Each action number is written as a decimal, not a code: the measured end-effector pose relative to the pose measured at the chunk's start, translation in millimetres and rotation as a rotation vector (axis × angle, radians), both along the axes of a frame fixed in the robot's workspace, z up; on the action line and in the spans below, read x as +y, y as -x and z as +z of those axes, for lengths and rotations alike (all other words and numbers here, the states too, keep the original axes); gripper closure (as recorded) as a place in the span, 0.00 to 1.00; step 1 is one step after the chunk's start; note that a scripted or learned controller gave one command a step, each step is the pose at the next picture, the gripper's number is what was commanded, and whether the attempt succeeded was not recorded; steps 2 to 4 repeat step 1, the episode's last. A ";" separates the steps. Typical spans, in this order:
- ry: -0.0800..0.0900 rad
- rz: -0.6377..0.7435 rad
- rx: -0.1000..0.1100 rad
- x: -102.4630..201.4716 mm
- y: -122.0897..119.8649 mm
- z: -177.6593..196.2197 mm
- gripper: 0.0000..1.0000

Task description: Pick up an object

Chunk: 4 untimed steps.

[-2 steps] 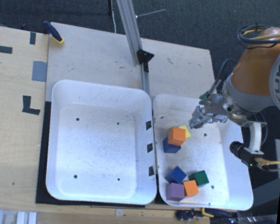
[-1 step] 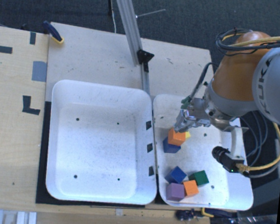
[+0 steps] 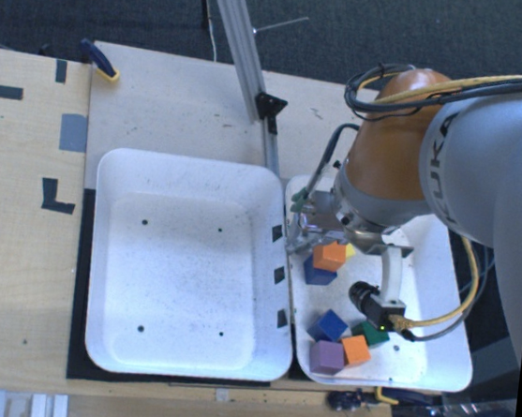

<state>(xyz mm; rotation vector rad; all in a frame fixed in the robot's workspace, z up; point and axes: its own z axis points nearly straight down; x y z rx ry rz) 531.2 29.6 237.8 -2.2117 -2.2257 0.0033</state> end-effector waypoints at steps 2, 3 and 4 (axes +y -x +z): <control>0.000 0.002 -0.001 61.4 -3.9 -3.4 1.00; 0.000 0.002 -0.001 61.4 -3.9 -3.4 1.00; 0.000 0.002 -0.001 61.4 -3.9 -3.4 1.00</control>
